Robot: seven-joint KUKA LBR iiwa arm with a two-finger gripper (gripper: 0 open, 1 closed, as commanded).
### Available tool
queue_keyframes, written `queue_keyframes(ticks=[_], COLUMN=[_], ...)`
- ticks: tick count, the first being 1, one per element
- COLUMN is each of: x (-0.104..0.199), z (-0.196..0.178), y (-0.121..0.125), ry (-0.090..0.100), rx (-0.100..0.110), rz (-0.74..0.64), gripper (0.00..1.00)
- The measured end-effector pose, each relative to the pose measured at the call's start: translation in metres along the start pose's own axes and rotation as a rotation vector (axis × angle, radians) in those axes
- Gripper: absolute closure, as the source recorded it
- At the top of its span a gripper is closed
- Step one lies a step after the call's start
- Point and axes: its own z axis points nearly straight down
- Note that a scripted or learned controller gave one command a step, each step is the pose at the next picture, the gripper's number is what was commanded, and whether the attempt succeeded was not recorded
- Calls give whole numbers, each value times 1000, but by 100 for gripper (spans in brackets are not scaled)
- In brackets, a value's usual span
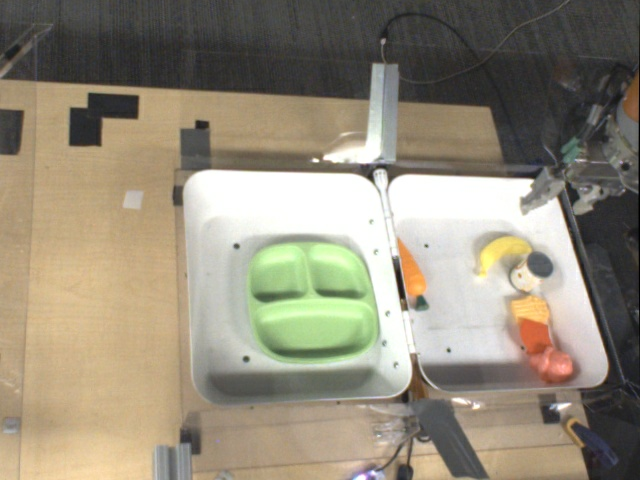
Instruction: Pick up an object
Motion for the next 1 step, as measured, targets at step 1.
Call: queue_keyframes(ticks=[1], x=[8], z=[151], y=[16], ry=[-1], rx=[-3], rz=[23], gripper=[0])
